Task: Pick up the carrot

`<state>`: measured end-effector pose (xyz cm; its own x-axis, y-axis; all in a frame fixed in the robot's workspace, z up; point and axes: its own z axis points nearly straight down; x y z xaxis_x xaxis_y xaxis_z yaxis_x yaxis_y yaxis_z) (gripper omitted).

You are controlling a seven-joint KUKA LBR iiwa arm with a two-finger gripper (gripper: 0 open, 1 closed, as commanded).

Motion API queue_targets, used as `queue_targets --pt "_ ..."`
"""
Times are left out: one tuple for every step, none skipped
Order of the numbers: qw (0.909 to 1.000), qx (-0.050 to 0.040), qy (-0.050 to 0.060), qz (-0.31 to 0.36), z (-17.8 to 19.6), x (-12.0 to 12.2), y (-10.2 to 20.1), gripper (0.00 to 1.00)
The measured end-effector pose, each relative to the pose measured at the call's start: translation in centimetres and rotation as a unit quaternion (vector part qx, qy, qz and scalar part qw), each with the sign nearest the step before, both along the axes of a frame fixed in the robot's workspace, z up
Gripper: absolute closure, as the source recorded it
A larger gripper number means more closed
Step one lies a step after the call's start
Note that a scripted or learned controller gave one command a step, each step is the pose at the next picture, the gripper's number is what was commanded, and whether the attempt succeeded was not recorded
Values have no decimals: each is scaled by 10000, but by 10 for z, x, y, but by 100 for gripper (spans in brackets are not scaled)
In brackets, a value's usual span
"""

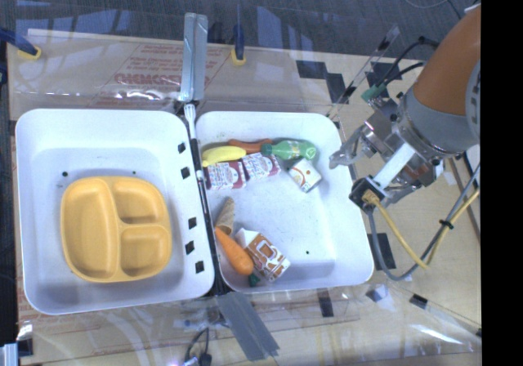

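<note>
The fingers [341,157] hang at the right rim of the right bin [357,227], just over its edge. The view does not let me tell how far apart they stand, and nothing can be seen between them.

Nearest to them, a little inward from the rim, a small white and yellow carton [305,175] lies tilted on the bin floor. Just beyond it is a green bottle [291,149] on its side near the far wall. From the carton toward the near wall, the floor is bare white along the whole right wall: the widest open room in this bin, right below and beside the fingers.

Farther from the fingers, past the bottle, a thin orange-red piece [249,145], a banana [221,154] and two red and white wrappers [240,171] crowd together against the far left corner.

The carrot [234,252] lies well away from the fingers, across the bin in the near left corner. It is slanted, close along the left wall, and its right side touches a patterned orange box [268,256]. A brown cone [224,211] lies just beyond its top end, so it is hemmed in on three sides.

Farthest off, across the divider, the left bin [24,193] holds a yellow divided plate [116,228] with bare floor around it. Tan table [441,340] shows on the near side of the fingers.
</note>
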<state>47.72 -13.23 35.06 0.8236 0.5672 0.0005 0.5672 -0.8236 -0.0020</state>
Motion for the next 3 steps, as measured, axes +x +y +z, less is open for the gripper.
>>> queue_targets --pt "10000 14 46 50 8 0 2 100" --pt "10000 7 32 -2 -155 -2 14 100" --pt "9985 -1 -3 543 26 0 19 100"
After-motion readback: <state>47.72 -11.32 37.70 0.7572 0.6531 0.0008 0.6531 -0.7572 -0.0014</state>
